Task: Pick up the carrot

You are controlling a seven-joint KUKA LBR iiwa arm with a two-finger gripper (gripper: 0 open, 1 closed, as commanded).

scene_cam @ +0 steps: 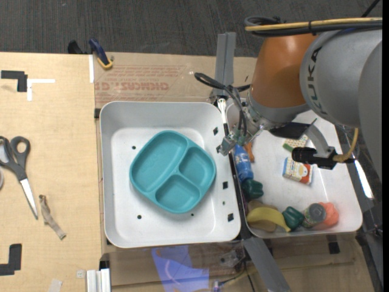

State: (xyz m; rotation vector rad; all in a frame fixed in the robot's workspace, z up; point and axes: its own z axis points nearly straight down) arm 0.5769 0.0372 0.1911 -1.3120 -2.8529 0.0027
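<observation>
I see a sliver of orange, prob. the carrot (250,153), in the right bin (340,193), touching the blue bottle's (244,168) top right side. Gripper (234,142) hangs just above the bottle top; can't tell its state. Green veg (253,190) and banana (268,218) lie below the bottle, teal divided plate (173,172) to its left.

Arm: we see the grey KUKA arm (343,53) reaching in from the right, its thick link crossing the upper right corner.
Band: the orange band (281,69) sits above the wrist, facing us and bulking large.
Wrist: we find it pointing downward beneath the orange band, with dark cables looped beside it.
Gripper: the gripper (234,140) hangs low under the wrist; we cannot tell how it is set.
</observation>
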